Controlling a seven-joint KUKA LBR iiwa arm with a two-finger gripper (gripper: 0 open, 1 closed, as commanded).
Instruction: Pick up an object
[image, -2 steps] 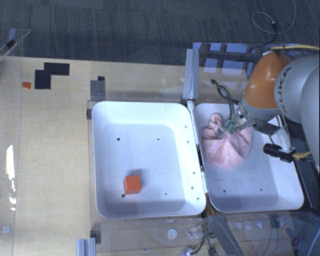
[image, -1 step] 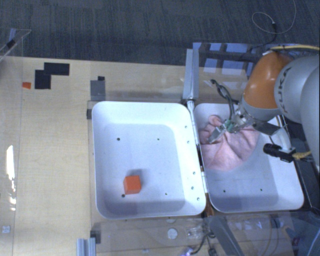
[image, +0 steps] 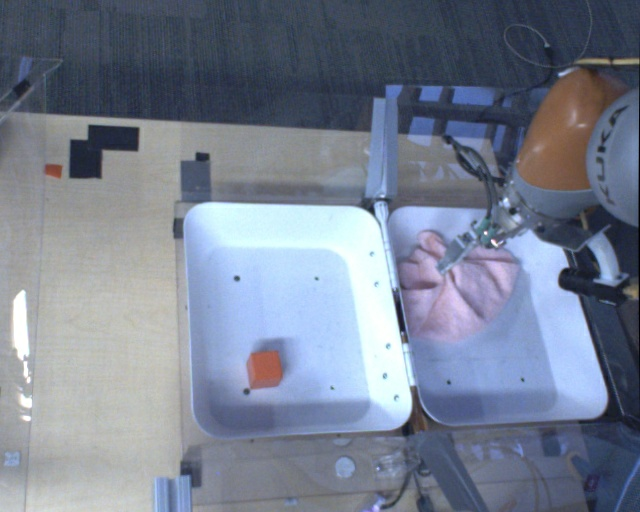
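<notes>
Looked down at a slant on two shallow white bins side by side on a pale bench. Held, in the right bin (image: 560, 385), a pink cloth (image: 465, 292), crumpled toward the far left part of the floor, with folds fanning out from a bunched peak. Held, in the left bin (image: 200, 300), one small orange block (image: 265, 369), toward the near left, well apart from the cloth.

Reached in from the right with a grey arm, its orange band (image: 565, 125) above the wrist. Set the gripper (image: 468, 247) right at the peak of the cloth, touching or nearly touching it. Could not tell whether the pincer was spread, pressed together, or pinching fabric: too small and too thin against the pink.

Judged the cloth light, soft and limp, not fragile, unlikely to slip but sure to sag and trail once raised. Judged the bunched peak the best place to take hold, where several layers would fill the pinch; a flat single layer would be easy to miss. Judged the block light and stiff, best taken across two opposite flat sides.

Read only part of some dark lettering, "KU", on the grey arm casing (image: 618, 170) at the right edge. Found no other brand, label or legible writing; only black angular marks (image: 100, 148) on the far left of the bench.
</notes>
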